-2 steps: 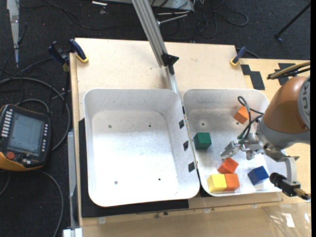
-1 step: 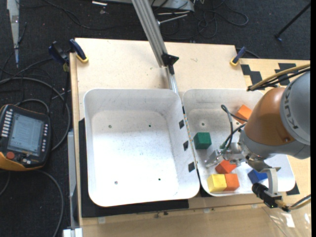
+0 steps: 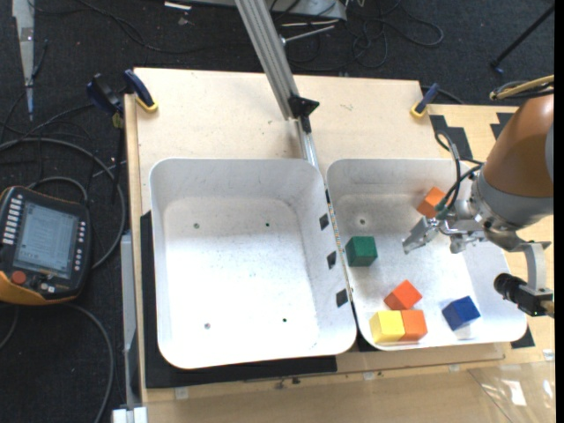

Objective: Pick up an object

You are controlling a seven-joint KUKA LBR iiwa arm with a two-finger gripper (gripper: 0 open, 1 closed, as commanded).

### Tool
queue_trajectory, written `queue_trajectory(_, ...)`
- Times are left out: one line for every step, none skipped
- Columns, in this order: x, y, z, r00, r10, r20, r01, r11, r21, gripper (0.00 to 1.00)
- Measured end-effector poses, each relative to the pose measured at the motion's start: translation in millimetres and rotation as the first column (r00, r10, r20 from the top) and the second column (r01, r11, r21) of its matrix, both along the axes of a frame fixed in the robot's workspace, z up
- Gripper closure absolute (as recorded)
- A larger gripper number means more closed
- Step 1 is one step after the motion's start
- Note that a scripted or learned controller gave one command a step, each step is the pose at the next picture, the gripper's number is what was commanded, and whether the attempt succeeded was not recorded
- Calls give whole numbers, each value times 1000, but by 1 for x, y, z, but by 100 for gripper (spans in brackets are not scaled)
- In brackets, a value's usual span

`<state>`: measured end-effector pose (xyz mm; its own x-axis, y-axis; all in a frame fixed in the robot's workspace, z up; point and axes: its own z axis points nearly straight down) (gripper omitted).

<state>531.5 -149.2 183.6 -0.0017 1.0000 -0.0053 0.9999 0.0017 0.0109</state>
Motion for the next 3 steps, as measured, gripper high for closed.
queue_trajectory(-3, 2, -5, 1000, 1, -11, 0, 1000, 4, 0)
queue_trajectory(-8, 11, 37, 1000, 2, -5, -2, 1000, 4, 0)
queue_trajectory(-42, 17, -89, 1000, -3, -8, 3, 1000, 5, 0)
